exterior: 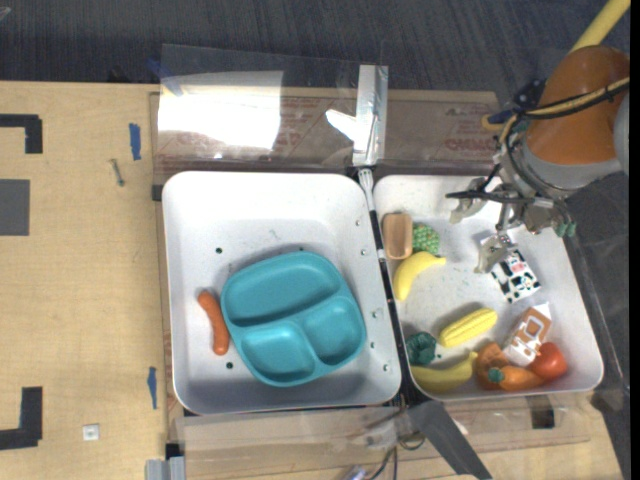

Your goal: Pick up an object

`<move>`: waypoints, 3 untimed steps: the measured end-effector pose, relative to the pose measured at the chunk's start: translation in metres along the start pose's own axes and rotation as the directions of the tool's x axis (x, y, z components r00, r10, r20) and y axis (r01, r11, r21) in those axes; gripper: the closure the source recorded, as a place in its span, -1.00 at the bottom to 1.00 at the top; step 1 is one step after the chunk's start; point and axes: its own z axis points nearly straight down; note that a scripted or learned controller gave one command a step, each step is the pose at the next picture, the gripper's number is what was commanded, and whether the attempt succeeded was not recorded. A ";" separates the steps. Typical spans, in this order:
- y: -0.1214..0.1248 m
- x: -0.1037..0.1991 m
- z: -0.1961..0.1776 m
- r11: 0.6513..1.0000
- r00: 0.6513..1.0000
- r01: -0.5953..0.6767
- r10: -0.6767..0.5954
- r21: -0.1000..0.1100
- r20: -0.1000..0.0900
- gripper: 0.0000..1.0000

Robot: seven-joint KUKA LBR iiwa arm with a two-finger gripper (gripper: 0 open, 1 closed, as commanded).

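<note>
My gripper (pixel 497 240) hangs over the back of the right bin (pixel 585 313), below the orange band of the arm (pixel 580 108). Just beneath and to the right of it lies a small black-and-white block (pixel 517 278). Whether the gripper touches the block cannot be told. Further toys lie in this bin: a tan bread piece (pixel 397 234), a green knobbly toy (pixel 428 238), a yellow banana (pixel 414 272), a corn cob (pixel 467 325), a white and orange carton (pixel 529 334), a red tomato (pixel 549 363) and a second banana (pixel 446 372).
The left bin (pixel 190 218) holds a teal divided plate (pixel 292 316) and an orange sausage-shaped toy (pixel 214 322) beside it. A clear plastic sheet (pixel 260 118) and a metal bracket (pixel 368 118) stand behind the bins. A wooden bench top (pixel 70 298) lies to the left.
</note>
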 end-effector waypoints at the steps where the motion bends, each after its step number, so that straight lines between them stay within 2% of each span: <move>1: -0.023 0.027 0.040 0.996 0.996 0.094 -0.094 -0.001 0.002 -1.00; 2: -0.073 -0.018 -0.007 0.970 0.970 0.245 -0.245 0.002 0.005 -1.00; 3: -0.050 0.035 0.039 0.979 0.979 0.203 -0.203 -0.010 0.012 -1.00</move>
